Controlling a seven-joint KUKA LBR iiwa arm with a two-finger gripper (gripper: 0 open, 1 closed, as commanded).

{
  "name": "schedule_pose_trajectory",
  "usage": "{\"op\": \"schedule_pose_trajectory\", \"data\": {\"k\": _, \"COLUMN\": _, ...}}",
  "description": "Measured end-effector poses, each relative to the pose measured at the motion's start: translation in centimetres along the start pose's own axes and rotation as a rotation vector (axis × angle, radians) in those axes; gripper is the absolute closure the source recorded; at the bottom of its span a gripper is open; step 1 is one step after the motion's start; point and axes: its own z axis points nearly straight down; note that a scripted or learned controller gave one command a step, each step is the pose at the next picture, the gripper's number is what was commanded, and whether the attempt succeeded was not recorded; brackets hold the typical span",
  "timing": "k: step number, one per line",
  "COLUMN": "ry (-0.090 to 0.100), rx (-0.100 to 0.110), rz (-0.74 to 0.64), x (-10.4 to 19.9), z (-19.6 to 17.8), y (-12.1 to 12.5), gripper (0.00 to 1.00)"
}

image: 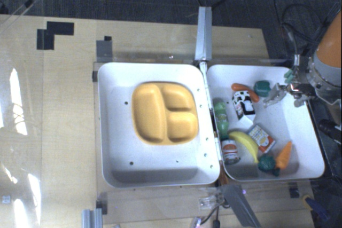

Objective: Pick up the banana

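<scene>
The approach is in hand: the grey metal two-finger gripper point(276, 94) hovers over the right white bin point(303, 136), its fingers spread and holding nothing. The curved yellow plastic banana point(245, 143) lies well apart, near the front wall (crowded by a small can point(231, 150) and a printed carton point(261, 138)). Next, I judge, comes a move across and down.

The pale wooden bench point(64, 115) bears two white bins point(112, 168) side by side.

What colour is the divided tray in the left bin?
Yellow: the divided tray shows best in the camera view.
</scene>
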Motion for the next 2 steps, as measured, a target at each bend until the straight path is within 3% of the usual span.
{"op": "schedule_pose_trajectory", "data": {"k": 1, "ry": 0.0, "rx": -0.001, "rz": 0.097, "x": 0.8, "z": -1.0, "y": -0.9, "gripper": 0.0}}
{"op": "schedule_pose_trajectory", "data": {"k": 2, "ry": 0.001, "rx": 0.001, "rz": -0.157, "x": 3.5, "z": 12.0, "y": -3.0, "gripper": 0.0}}
